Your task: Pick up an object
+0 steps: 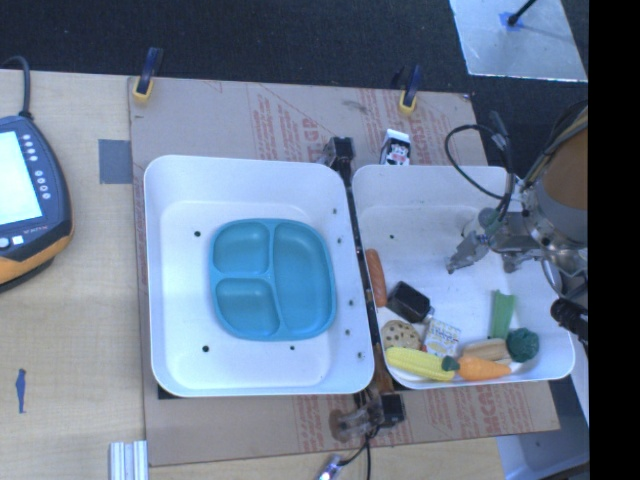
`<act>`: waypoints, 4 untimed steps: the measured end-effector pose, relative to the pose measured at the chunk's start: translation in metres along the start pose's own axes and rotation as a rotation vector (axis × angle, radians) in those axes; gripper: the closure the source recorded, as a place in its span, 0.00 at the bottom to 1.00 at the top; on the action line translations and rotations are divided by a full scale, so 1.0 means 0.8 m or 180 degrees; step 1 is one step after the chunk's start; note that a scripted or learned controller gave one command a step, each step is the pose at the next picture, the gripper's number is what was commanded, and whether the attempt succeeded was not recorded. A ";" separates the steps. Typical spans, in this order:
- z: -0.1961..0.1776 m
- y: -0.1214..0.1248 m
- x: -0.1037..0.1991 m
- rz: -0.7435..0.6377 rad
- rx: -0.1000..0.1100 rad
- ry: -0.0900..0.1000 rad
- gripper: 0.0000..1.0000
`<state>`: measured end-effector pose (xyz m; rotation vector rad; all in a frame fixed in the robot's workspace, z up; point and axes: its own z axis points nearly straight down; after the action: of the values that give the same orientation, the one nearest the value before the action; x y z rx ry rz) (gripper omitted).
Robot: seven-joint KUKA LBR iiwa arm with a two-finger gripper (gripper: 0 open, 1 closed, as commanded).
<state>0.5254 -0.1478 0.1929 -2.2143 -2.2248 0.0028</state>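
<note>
Landmark for this entry: the blue tray point(273, 278), a three-compartment dish lying flat in the left bin point(170, 368).

Surface: light wooden tabletop point(70, 348) with a sheet of brown cardboard point(250, 118) under both bins. Two clamps hold the cardboard's far edge, one blue and yellow point(146, 76) up-left of the tray, one point(409, 89) up-right of it. A grey tape patch point(114, 161) sits left of the tray, on the tabletop. Further left, a teach pendant point(28, 203) with lit screen and orange rim. Beyond the cardboard the floor is dark; a pale sheet point(515, 23) lies on it far up-right of the tray.

Right bin point(420, 188), just right of the tray's bin, walls touching. Objects crowd its near part, all right of the tray: a sausage point(376, 276) along the dividing wall, a black block point(409, 301), a cookie point(398, 334), corn point(420, 365), a carrot point(482, 370), broccoli point(521, 345), a green stick point(501, 314), a small printed packet point(441, 337).

Hand point(478, 248): over the right bin's bare floor, well right of the tray, up-right of the black block. Nothing seen between the fingers; cannot tell their spread. Black cables point(470, 143) loop above it.
</note>
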 end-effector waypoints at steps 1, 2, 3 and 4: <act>0.059 -0.007 0.065 -0.0006 -0.0002 -0.0005 0.00; 0.126 0.107 0.047 0.0004 -0.0001 -0.0001 0.00; 0.126 0.094 0.015 0.0008 0.0001 0.0000 0.00; 0.124 0.165 0.055 0.0007 -0.0008 0.0001 0.00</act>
<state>0.6569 -0.1033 0.0932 -2.2178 -2.2238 -0.0003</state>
